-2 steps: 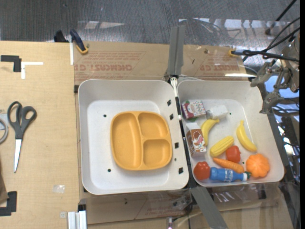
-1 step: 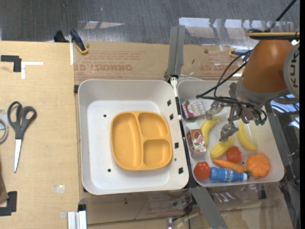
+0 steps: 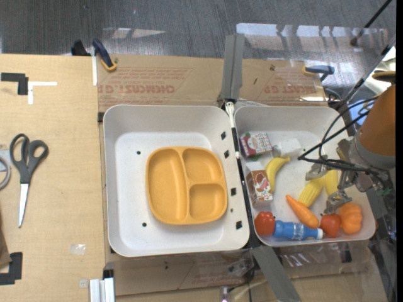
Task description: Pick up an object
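Observation:
The right bin holds several toy foods. Among them are a yellow banana, a yellow corn cob, an orange carrot, a red tomato and an orange pumpkin. A blue bottle and a red pepper lie along the bin's front wall. My gripper is low over the bin's right side, right beside the corn and above the tomato. It stands open, its fingers spread around a yellow piece next to the corn, and nothing is lifted.
The left bin carries a yellow divided plate. A red carton, a white box and a brown packet lie at the right bin's left side. Scissors rest on the wooden bench at far left.

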Robot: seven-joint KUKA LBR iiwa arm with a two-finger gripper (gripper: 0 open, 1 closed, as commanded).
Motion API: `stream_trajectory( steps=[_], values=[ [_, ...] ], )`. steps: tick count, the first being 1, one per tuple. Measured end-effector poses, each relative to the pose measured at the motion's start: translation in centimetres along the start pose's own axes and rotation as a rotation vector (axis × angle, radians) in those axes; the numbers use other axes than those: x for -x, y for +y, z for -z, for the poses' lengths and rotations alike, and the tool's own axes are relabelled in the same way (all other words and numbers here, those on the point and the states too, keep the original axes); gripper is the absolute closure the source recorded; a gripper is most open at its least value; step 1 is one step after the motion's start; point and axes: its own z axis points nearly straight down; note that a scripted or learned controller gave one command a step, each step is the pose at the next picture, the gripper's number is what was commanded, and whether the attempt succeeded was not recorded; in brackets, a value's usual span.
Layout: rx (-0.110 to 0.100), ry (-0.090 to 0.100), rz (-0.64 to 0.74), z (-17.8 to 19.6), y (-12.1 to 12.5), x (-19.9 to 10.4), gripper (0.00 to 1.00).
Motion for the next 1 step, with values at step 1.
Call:
stream_trajectory(
  steps=[1],
  values=[
    [0.001,-0.001,-0.231,-0.49,-1.50,13.01,0.00]
  ],
)
